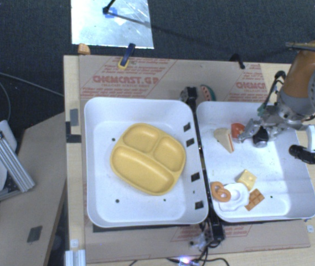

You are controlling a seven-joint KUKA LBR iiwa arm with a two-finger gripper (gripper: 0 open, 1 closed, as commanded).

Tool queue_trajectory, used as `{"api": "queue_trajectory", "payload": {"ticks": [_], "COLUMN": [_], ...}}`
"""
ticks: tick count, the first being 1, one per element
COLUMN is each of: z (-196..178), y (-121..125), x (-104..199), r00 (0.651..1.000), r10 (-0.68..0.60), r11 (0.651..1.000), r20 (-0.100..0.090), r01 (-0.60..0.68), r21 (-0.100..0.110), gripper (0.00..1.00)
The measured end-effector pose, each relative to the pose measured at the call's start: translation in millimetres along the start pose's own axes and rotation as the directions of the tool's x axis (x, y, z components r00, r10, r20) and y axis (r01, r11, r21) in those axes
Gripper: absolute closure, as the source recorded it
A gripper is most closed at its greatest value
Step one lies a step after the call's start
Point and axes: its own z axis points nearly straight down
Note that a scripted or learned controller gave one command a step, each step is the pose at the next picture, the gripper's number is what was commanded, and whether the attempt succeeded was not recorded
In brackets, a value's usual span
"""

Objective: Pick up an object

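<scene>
I see 2 white bins side by side on the bench. The left bin (96,148) holds a yellow divided tray (148,158) with 3 compartments, lying at a slant near its middle. The right bin (301,204) holds the small items. The arm (306,82) reaches in from the right, and its gripper (255,133) hangs low over the upper part of the right bin. I cannot tell how the gripper is set from here, and I see nothing clearly caught in it. Just left of the gripper lies a red piece (237,129), touching or nearly touching a cream wedge (223,139) beside it. Toward the bin's near edge I see a yellow cheese cube (247,179), a brown cracker (254,199) just below it, and a pretzel (220,191) resting against a white round piece (235,195). These 4 sit well apart from the gripper.
</scene>
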Motion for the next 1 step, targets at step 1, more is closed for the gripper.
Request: {"api": "queue_trajectory", "payload": {"ticks": [1], "z": [0.0], "y": [-0.1], "x": [-0.9], "r00": [1.0], "r10": [-0.001], "r11": [1.0], "r20": [0.003], "r01": [0.001], "r21": [0.0], "gripper": [0.0]}}
